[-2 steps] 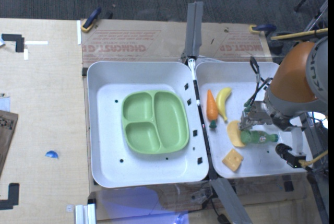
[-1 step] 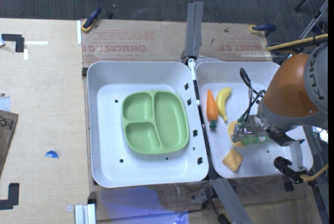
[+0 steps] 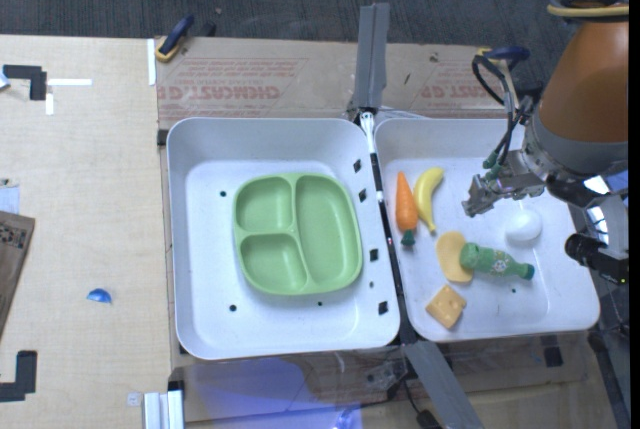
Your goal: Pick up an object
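camera view: gripper (image 3: 480, 198), fingers' state unreadable, hovers above-left of the green bottle (image 3: 496, 262), which lies left-right.

Red print on cardboard sheet (image 3: 260, 77) behind bins, upside down from here; appears to read "CHEMCAZ" or similar, last letters unsure. Fainter red print on cardboard stretch (image 3: 440, 82) right of post, not readable. Bottle (image 3: 494, 262) label too small to read.

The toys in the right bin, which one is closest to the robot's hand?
The small white egg-shaped object, just beside the end effector. The green plastic bottle and yellow banana lie farther away.
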